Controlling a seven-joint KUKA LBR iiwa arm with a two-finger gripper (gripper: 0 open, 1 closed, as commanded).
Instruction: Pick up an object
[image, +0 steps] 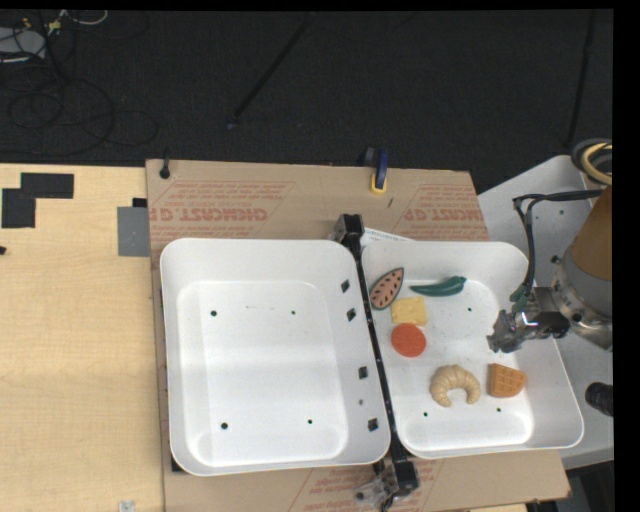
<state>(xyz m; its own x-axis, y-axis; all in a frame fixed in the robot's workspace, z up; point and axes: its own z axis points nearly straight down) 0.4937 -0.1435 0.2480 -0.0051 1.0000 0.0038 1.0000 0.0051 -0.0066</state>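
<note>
One camera looks down from above the bench at a slant, far enough back to take in both white bins (260, 350) side by side on the cardboard sheet (300, 200), with dark floor beyond. The arm (590, 270) comes in at the right edge, and the wooden tabletop (70, 350) fills the left

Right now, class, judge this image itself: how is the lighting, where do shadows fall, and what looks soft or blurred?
Camera view: even, diffuse light; the white bins look bright without harsh glare; the floor above the bench is dark. The croissant and tomato cast only faint shadows. The gripper looks soft and low in detail.
</note>
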